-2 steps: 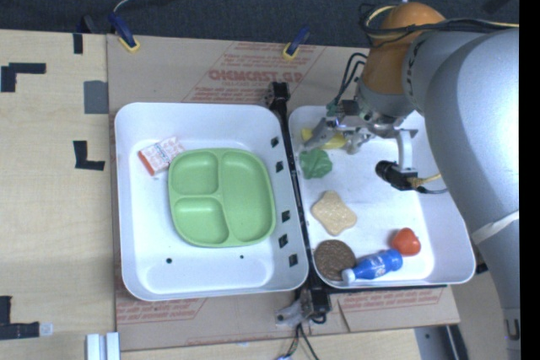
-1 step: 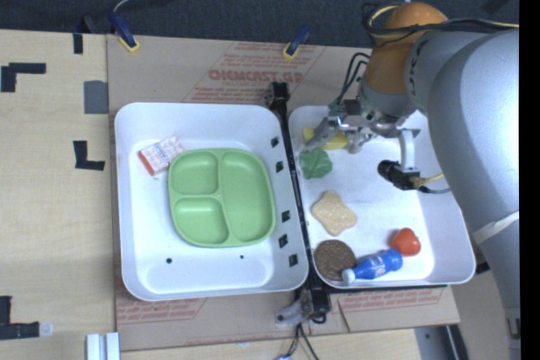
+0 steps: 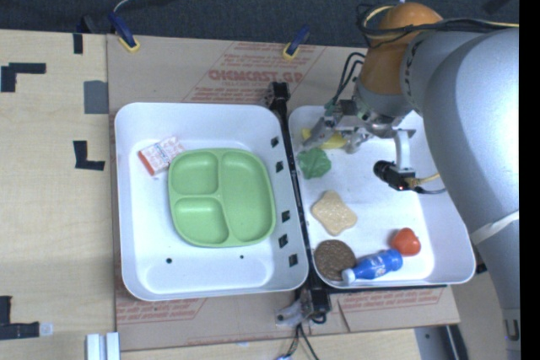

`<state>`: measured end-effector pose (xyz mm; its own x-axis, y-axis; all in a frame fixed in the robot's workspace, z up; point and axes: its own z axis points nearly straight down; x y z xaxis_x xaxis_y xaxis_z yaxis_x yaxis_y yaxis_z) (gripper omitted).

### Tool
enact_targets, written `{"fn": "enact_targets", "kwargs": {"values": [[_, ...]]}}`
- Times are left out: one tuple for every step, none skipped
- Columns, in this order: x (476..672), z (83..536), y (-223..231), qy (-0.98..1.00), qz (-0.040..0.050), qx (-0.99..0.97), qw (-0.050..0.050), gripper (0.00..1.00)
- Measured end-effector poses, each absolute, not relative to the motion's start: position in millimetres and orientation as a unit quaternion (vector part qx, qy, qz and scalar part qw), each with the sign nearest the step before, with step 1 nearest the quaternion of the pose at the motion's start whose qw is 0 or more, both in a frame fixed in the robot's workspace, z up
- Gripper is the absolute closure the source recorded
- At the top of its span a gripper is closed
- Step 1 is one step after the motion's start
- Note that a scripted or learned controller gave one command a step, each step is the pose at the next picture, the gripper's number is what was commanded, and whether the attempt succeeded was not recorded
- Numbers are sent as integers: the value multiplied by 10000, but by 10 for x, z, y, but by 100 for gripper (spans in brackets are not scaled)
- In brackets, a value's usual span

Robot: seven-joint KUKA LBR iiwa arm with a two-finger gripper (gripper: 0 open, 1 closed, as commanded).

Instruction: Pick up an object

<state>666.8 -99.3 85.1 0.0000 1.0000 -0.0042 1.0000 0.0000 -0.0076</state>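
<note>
My gripper [image 3: 337, 136] is low over the far left corner of the right bin [image 3: 439, 223], open, with its fingers spread on either side of a small yellow object [image 3: 335, 142]. Just in front of it lies a green leafy toy [image 3: 314, 163]. Nearer the front are a tan cracker [image 3: 334, 212], a round brown cookie [image 3: 334, 258], a blue bottle [image 3: 375, 265] on its side and a small red object [image 3: 406, 241].
The left bin [image 3: 143, 257] holds a green divided plate [image 3: 222, 196] and a small red-and-white packet [image 3: 159, 154]. A black divider [image 3: 287, 181] runs between the bins. The grey arm [image 3: 472, 114] covers the right bin's far right side.
</note>
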Motion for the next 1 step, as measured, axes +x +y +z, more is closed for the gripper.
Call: {"fn": "enact_targets", "kwargs": {"values": [[6674, 851, -1032, -7082, 24, -7060, 28, 0]]}}
